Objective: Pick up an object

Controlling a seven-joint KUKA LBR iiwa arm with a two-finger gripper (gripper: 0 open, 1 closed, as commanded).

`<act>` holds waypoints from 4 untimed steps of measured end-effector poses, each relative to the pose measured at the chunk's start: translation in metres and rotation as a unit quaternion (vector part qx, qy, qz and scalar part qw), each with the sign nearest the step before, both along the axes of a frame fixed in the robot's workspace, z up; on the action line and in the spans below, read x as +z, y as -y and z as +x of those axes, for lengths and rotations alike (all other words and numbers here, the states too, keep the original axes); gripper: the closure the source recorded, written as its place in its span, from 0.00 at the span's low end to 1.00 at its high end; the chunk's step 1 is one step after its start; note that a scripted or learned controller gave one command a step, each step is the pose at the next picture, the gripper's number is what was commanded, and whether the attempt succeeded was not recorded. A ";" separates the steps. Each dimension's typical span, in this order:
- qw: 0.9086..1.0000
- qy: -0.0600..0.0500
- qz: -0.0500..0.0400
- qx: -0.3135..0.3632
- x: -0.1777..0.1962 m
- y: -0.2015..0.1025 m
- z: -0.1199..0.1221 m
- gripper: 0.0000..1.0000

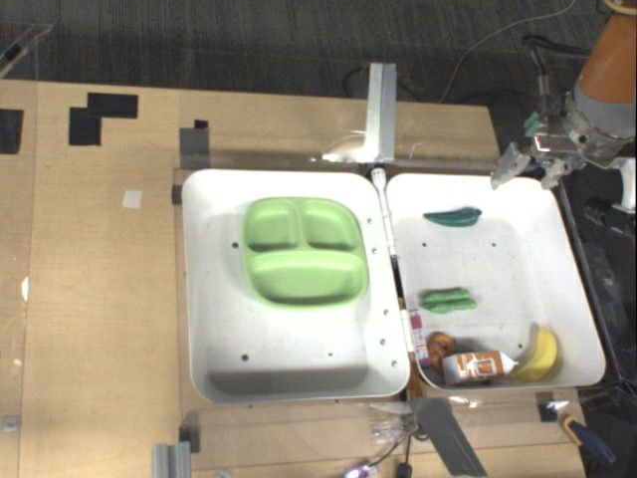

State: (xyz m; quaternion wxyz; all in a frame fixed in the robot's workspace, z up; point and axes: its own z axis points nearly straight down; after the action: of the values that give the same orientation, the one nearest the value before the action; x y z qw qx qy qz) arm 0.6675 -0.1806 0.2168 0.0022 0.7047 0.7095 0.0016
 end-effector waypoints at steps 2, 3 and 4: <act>1.000 0.001 -0.001 0.028 -0.035 0.025 -0.067 0.00; 1.000 -0.001 0.000 0.019 -0.084 0.009 -0.149 0.00; 1.000 -0.001 0.000 0.018 -0.120 0.025 -0.180 0.00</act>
State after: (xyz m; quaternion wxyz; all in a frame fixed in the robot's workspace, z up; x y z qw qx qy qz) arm 0.4877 -0.2056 0.0963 0.0012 0.6915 0.7224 0.0008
